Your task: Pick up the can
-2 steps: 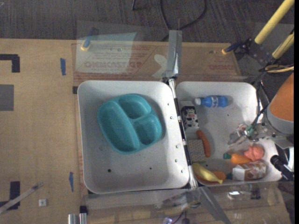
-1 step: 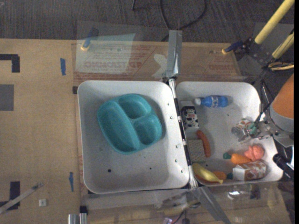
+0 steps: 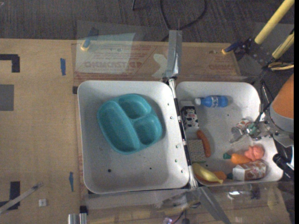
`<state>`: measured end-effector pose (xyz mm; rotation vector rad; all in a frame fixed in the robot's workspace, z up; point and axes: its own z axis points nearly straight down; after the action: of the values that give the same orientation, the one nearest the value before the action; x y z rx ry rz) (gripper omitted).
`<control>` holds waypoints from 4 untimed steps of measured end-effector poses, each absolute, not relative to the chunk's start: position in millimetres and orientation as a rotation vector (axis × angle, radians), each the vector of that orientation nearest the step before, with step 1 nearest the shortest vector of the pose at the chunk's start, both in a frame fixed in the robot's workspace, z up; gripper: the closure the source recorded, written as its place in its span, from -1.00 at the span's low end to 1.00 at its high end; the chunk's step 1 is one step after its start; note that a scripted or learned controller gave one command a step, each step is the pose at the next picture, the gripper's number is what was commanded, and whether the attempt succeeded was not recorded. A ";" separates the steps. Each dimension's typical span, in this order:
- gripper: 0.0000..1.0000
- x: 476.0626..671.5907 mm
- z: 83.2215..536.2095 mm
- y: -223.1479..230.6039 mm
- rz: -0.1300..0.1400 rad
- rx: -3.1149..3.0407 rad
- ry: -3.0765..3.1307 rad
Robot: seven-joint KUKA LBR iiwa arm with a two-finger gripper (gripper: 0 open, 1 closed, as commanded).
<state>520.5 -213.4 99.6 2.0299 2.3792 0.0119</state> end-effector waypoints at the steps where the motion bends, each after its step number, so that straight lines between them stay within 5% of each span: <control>1: -1.00 562.7 89.6 -212.4 0.021 2.334 2.115; 3: -1.00 624.8 87.7 -163.4 0.006 2.463 1.939; 4: -1.00 611.8 180.7 -154.7 0.001 2.299 2.136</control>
<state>611.8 -154.7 180.7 2.2987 2.1361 0.0005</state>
